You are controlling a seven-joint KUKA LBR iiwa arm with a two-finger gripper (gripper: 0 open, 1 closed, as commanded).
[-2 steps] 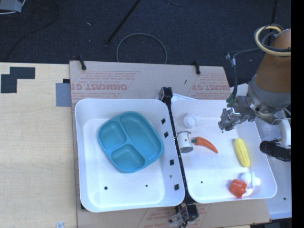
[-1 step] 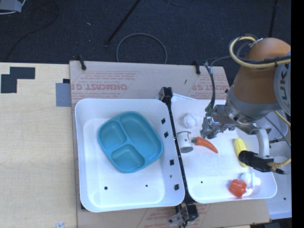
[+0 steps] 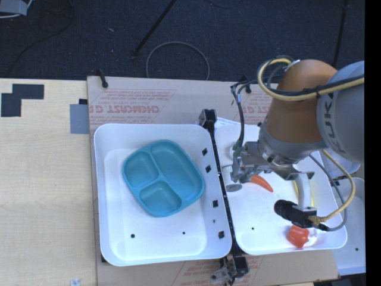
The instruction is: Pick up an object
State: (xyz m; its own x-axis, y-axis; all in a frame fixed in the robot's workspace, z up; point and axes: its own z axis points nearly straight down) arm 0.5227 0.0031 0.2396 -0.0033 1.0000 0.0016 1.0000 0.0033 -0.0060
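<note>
Orange carrot [image 3: 261, 183] just beside fingers [image 3: 237, 173]

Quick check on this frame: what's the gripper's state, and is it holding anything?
Gripper: cannot be told; it sits low in the right bin, beside an orange object.
</note>
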